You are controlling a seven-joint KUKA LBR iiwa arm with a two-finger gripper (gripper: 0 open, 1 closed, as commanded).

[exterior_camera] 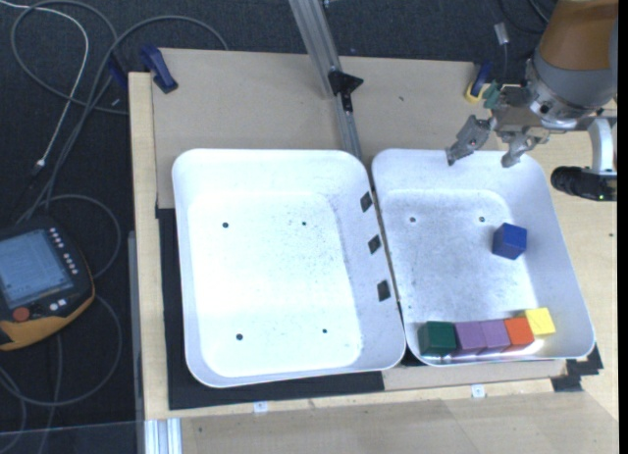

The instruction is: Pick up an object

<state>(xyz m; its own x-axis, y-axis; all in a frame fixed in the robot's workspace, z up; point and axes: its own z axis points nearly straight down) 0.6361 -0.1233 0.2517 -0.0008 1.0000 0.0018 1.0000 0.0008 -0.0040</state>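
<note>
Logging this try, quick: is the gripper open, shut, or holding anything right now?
Gripper: open, holding nothing, above the right bin's far rim.

No readable text, label, brand, number or sign is showing anywhere. The handheld pendant (37, 280) lying off the counter's left edge is displaying a lit screen, but its contents are appearing too small and blurred to make out.

Arm (579, 21) reaches in from the right; hand (488, 151) hangs with fingers spread.
</note>
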